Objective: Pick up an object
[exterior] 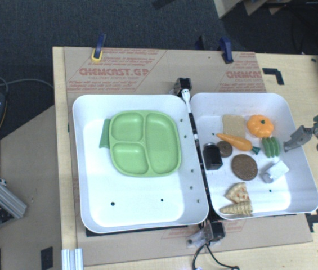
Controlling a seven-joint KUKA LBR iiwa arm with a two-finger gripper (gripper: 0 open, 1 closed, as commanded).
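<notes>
The desk (147,66) carries two shallow white bins side by side on a brown board printed with red lettering. The left bin (91,201) holds a green divided plate (145,142), three compartments, lying flat in the upper half of the bin with a darker green piece showing at its left edge.

The right bin (294,198) holds the small things. An orange toy pumpkin (259,125) sits near the upper right, with a green ribbed piece (271,146) just below it. A toy carrot (234,141) lies at a slant across the middle, its thick end close to a pale tan square (233,124). Left of the carrot are a small dark round item (224,148) and a black block (212,156), close together near the bin's left wall. A brown disc (243,166) lies near the centre, a white and grey item (275,170) to its right, and two pale, ridged shell-like pieces (238,199) rest near the lower edge, touching or nearly so.

The tool (298,137) reaches in from the right and sits over the right rim of the right bin, just beside the green ribbed piece and the pumpkin. Nothing is seen between its fingers, and whether they stand wide or narrow cannot be told at this angle.
</notes>
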